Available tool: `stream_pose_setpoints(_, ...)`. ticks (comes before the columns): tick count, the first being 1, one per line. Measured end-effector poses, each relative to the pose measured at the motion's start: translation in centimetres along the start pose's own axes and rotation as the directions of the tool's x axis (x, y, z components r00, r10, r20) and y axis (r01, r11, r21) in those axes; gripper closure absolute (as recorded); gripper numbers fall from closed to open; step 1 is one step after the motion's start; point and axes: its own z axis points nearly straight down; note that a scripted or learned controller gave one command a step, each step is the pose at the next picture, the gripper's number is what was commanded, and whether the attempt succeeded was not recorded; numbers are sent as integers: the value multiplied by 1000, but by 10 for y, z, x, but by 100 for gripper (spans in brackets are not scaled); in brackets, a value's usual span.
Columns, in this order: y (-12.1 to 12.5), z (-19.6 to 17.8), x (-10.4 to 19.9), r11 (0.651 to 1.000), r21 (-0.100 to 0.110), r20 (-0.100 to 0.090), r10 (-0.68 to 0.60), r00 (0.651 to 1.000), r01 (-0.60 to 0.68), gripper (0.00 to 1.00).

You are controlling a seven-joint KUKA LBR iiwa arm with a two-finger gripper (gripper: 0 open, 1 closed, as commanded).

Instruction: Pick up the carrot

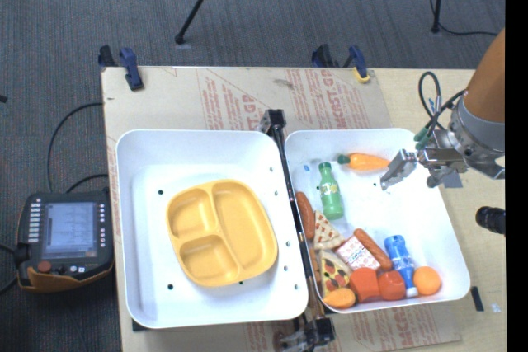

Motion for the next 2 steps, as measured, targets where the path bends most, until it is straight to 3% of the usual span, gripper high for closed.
stream_pose_setpoints(1, 53, 118, -64, 999, 2, 0, 34, 999, -34, 0)
stream_pose_setpoints(2, 102, 144, -66, 962, -1, 0, 274, 962, -274, 0)
